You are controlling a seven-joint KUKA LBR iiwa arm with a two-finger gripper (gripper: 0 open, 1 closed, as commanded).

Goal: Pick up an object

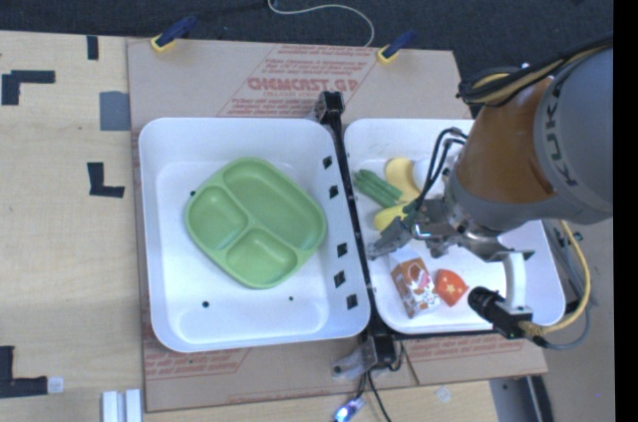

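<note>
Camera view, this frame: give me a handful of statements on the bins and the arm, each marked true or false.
1. The green divided tray lies in the left bin. True.
2. The red packet lies in the left bin. False: it lies in the right bin, near the front edge.
3. The gripper is over the right bin. True.
4. The yellow object sits on the green divided tray. False: it is in the right bin, beside a green object.
5. The arm reaches in from the left. False: it comes from the right.
</note>
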